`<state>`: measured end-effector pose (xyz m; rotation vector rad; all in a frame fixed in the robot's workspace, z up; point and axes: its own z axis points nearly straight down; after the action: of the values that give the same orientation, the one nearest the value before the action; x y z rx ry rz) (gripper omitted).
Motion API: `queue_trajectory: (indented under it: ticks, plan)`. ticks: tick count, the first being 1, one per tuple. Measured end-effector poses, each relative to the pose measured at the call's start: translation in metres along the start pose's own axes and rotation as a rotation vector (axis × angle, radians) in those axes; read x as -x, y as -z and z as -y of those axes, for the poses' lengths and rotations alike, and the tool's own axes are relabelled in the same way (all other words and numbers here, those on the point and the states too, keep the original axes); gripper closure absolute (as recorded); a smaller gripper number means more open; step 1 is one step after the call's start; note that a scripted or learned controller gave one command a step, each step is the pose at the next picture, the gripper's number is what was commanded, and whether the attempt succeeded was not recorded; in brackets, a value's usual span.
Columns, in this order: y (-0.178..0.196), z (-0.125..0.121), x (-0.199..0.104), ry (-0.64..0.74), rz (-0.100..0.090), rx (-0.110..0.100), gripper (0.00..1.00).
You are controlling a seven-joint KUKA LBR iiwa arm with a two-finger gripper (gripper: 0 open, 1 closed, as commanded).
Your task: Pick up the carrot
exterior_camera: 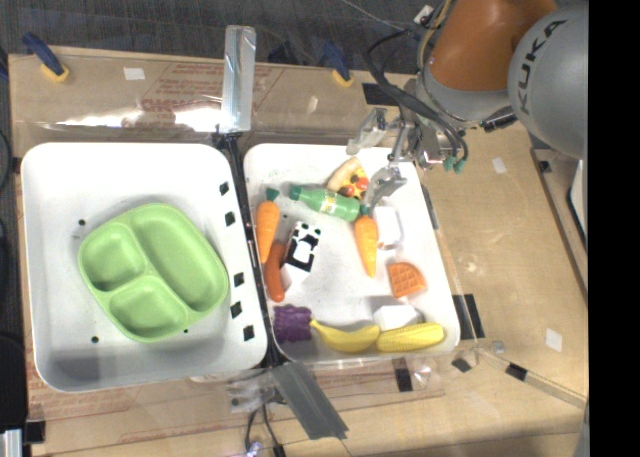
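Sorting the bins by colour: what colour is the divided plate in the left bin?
Light green, seen in the camera view: divided plate.

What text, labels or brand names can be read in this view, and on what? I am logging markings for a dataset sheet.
"KUKA": partly cut off, on the grey arm.
Red printing on the bench board behind the bins: too blurred to read.
Black-and-white card in the right bin: a pattern, no readable words.
Green bottle: no legible label.
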<state>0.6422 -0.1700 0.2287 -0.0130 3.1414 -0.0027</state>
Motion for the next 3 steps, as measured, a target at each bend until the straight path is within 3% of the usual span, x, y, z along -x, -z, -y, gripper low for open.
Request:
queue_trajectory:
  ticks: [1, 2, 3]
  plan:
    - [-0.122, 0.037, -0.038, 0.007, 0.010, -0.001, 0.00]
    - [-0.135, 0.037, -0.069, -0.010, 0.003, 0.001, 0.00]
    - [-0.124, 0.035, -0.067, 0.000, 0.007, 0.000, 1.00]
